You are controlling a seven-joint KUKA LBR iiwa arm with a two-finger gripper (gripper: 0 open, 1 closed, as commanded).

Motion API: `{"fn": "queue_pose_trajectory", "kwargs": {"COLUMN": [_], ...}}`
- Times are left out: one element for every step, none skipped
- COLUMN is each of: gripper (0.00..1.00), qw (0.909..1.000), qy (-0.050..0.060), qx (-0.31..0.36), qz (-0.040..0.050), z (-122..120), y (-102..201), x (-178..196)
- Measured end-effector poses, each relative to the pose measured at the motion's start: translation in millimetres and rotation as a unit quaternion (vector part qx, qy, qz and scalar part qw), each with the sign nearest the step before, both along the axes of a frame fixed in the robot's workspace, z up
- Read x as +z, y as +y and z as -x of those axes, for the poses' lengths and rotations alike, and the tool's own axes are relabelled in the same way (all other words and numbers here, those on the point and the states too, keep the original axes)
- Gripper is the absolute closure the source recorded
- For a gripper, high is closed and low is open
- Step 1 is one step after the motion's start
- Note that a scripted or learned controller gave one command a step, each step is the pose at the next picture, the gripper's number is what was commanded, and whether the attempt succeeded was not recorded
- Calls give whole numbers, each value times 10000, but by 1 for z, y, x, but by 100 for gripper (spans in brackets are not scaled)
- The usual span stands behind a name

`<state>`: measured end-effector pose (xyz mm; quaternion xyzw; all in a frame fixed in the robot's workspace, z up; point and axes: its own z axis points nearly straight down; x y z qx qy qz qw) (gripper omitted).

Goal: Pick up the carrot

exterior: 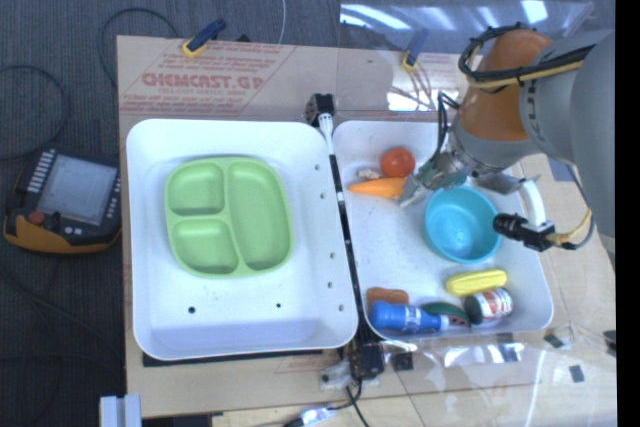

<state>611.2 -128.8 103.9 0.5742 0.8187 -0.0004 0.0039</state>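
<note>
1. Carrot (378, 186) lies on the floor of the right bin (540, 315), near its left wall, pointing roughly left to right, with its thicker end towards the gripper (420, 189).
2. A tomato (397, 161) sits just behind the carrot, close to it; a blue bowl (460, 222) stands to the carrot's right, near the gripper.
3. The task looks to be at the grasp stage: the arm (495, 105) is low over the right bin and the gripper sits at the carrot's right end, but the carrot rests flat on the bin floor, so no lift shows yet.
4. The gripper's fingers appear slightly spread and slanted down towards the carrot's end; at this angle it is hard to tell whether they touch it, and the carrot is not clearly seen between them, so it cannot be called held.
5. What is left, by this judgement: closing on the carrot and raising it clear of the bin.
6. A yellow block (474, 282), a can (490, 304), a blue bottle (404, 318) and a small brown piece (386, 296) lie along the near side of the right bin, well apart from the carrot.
7. The left bin (150, 215) holds a green divided plate (228, 216), which plays no part here.
</note>
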Motion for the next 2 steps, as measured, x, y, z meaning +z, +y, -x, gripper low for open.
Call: {"fn": "queue_pose_trajectory", "kwargs": {"gripper": [100, 0], "qw": [9844, 9846], "qy": [-48, -50], "qx": [-1758, -1745], "qz": [6, -11], "z": [4, 3], "y": [24, 27], "x": [-11, -13]}}
